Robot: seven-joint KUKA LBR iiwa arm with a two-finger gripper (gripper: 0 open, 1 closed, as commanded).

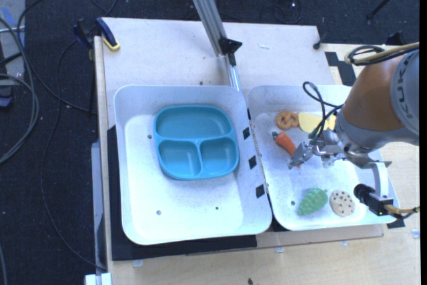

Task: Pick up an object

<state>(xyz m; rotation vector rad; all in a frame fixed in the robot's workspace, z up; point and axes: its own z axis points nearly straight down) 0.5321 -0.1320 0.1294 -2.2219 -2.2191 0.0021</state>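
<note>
The right bin (287, 210) holds a small orange carrot-like piece (285, 141), a pretzel (287, 119), a yellow piece (308, 121), a green bumpy item (311, 201) and a cookie (341, 203). My gripper (300, 155) hangs low over the bin's middle, just right of the orange piece and below the yellow one. Its dark fingers point left and down. Nothing shows between them.
A blue three-compartment plate (197, 141) lies in the left bin (147, 210). A metal pole (207, 3) slants down from the top to the bins' back edge. Cables run on the dark floor around the bench.
</note>
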